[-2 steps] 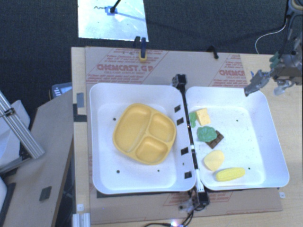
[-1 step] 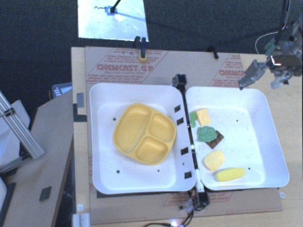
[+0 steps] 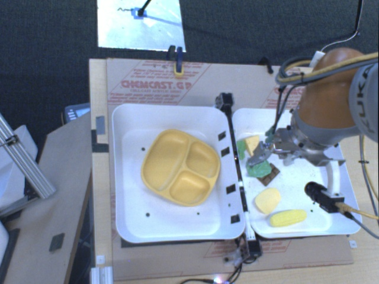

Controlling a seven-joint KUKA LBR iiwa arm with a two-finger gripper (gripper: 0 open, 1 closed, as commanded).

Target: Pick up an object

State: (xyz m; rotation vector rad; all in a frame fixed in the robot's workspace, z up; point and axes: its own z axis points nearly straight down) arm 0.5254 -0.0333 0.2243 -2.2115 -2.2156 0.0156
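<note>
The gripper (image 3: 259, 154) hangs low over the right bin (image 3: 341, 226), its tip just above a green piece (image 3: 258, 170); whether its fingers are parted or closed cannot be told. Near that green piece lie one brown square (image 3: 270, 176), one pale yellow wedge (image 3: 253, 143), one yellow round piece (image 3: 267, 200) and one yellow corn cob (image 3: 288, 218). One yellow divided plate (image 3: 180, 167) sits in the left bin (image 3: 133, 229).

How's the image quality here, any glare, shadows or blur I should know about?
Camera view: even, soft lighting with faint shadows; the bins' white floor is bright but not blown out; glare washes out the shiny panel at the top; the gripper looks slightly soft above the green piece; the yellow tray is sharp.
</note>
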